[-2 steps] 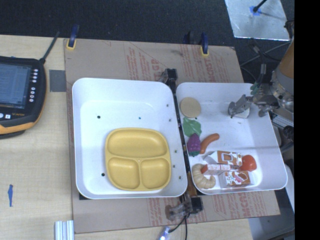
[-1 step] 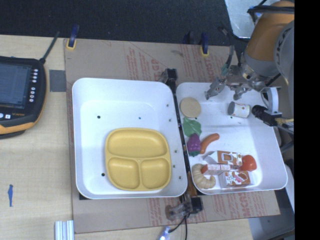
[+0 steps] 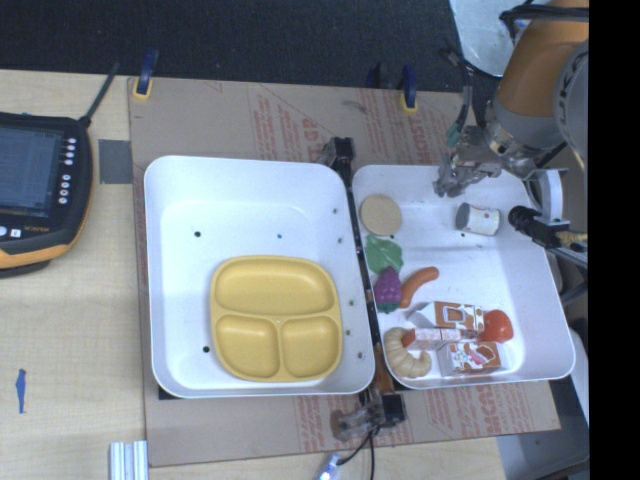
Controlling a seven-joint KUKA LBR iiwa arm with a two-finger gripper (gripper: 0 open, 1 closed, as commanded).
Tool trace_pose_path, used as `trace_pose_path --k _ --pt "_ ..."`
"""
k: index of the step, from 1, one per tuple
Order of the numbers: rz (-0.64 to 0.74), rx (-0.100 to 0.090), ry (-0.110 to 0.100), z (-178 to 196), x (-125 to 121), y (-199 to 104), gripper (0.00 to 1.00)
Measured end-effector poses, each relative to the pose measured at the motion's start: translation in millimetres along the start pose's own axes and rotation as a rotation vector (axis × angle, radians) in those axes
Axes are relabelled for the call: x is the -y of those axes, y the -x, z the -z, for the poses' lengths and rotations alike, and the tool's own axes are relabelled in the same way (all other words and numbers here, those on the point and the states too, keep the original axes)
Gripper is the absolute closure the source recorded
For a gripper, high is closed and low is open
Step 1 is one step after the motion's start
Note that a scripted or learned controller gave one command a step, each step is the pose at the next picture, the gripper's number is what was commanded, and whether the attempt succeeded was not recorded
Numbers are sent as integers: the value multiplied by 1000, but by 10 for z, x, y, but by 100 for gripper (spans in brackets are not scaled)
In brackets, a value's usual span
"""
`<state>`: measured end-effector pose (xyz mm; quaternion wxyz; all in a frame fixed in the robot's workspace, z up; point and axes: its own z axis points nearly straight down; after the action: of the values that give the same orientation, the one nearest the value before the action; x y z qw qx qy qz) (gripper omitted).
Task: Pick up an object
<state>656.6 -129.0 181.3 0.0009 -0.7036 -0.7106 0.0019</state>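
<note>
My gripper (image 3: 455, 180) hangs over the back edge of the right bin (image 3: 545, 298), open with nothing between its fingers. Just in front of it and to its right, a small white cylinder (image 3: 478, 218) lies on its side. A round tan biscuit (image 3: 380, 214) sits at the bin's back left. In front of the biscuit are a green leafy piece (image 3: 383, 254), purple grapes (image 3: 387, 288) and an orange sausage (image 3: 418, 286). Along the bin's front lie a croissant (image 3: 408, 353), two printed cartons (image 3: 455, 318) and a red tomato (image 3: 496, 325).
The left bin (image 3: 180, 228) holds a yellow divided plate (image 3: 277, 318) towards its front. A black and orange handheld pendant (image 3: 35, 188) lies on the bench at far left. Clamps (image 3: 405, 88) hold the brown board at the back.
</note>
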Motion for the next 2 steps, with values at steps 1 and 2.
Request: trace_pose_path --k 1,2 --pt "0 0 -1 -2 1 0 0" --pt "-6 -1 -1 -114 1459 282 0"
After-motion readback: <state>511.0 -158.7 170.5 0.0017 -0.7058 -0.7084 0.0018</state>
